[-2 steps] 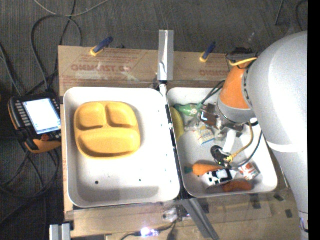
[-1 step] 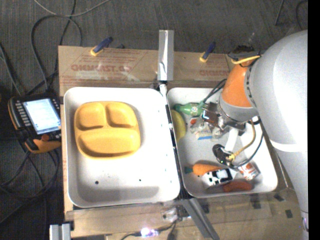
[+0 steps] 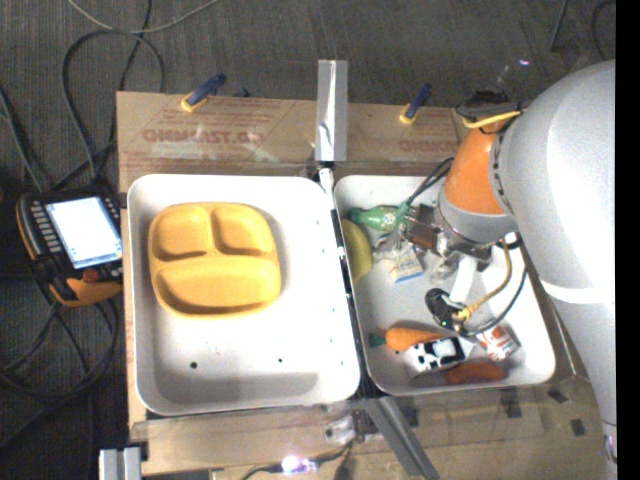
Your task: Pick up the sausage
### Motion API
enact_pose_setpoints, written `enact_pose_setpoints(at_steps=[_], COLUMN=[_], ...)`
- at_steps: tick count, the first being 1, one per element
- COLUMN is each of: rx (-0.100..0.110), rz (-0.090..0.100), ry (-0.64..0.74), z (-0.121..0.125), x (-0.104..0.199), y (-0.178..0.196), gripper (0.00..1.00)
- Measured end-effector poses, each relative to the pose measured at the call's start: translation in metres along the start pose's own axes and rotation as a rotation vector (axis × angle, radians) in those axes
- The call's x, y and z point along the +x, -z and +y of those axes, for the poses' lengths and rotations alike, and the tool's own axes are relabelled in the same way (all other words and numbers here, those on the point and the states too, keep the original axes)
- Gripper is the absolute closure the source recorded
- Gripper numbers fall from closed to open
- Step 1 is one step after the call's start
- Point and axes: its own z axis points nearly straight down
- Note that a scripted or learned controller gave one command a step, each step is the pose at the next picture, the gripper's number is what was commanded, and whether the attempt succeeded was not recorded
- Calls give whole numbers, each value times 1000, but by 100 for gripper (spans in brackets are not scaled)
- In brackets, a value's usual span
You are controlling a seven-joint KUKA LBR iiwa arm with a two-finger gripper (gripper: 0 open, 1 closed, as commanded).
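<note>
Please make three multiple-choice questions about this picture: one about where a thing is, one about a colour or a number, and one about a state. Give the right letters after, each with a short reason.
1. Where does the sausage lie?
A. on the tray
B. in the right bin, near its front edge
C. on the floor

2. What colour is the divided tray in the left bin?
A. yellow
B. blue
C. black

3. How does the tray sit?
A. leaning upright against a wall
B. hanging over the rim
C. flat on the bin floor

Answers: 1 B, the sausage lies beside the carrot in the right bin. 2 A, its three compartments are all yellow. 3 C, it rests level inside the left bin.
</note>
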Motion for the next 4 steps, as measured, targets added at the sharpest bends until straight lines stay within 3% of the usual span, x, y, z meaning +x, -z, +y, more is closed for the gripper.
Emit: enact_pose_setpoints(at_steps=[1,2,3,4], rx=[11,11,11,15], rz=[-1,-2,-8,0], ry=[-182,-235,-232,-206], z=[41,47,47,13], x=[101,118,119,121], y=[85,312,320,171], gripper=[0,0,100,100])
